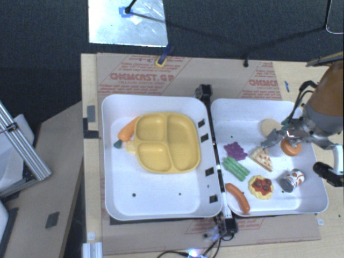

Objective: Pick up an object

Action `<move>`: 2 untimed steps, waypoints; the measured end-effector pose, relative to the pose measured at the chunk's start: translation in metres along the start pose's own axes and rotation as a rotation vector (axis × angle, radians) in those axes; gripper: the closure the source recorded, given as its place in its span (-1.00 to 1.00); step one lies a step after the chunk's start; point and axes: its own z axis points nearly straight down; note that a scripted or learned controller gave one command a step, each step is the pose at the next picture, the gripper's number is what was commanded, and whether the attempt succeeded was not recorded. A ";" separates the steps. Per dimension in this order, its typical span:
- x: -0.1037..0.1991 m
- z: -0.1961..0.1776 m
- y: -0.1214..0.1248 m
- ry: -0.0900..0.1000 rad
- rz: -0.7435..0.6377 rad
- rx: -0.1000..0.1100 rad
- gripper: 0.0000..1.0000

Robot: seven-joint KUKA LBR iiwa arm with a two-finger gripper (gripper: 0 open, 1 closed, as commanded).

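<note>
From the single camera above the bench, two shallow white plastic bins sat side by side on a sheet of brown printed cardboard (145, 71). The left bin (115, 198) held a yellow three-compartment plastic plate (164, 142), lying flat near the bin's middle. An orange toy carrot with a green top (126, 130) lay against the plate's left edge, tilted, with a small pale yellow piece just below it, half tucked under the plate rim. The right bin (236, 117) held the small toy foods: a purple bunch of grapes (235, 150), a green bean pod (236, 168) just below it, a reddish-orange sausage (238, 196) near the front left corner, a small round yellow pizza with red topping (261, 187), a triangular pale slice with a red edge (262, 158), a round beige cookie-like disc (270, 127), an orange round fruit (291, 147), and a small silver tin can with a red label (293, 179) lying on its side near the right wall. The grey arm with its orange band reached in from the right, and the gripper (275, 140) hung low over the right bin, between the beige disc and the triangular slice, with the orange fruit just beside it. Whether its fingers were spread or closed could not be told, and no object was seen between them.
</note>
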 end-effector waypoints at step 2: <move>-0.004 0.059 0.005 -0.002 -0.001 -0.010 -1.00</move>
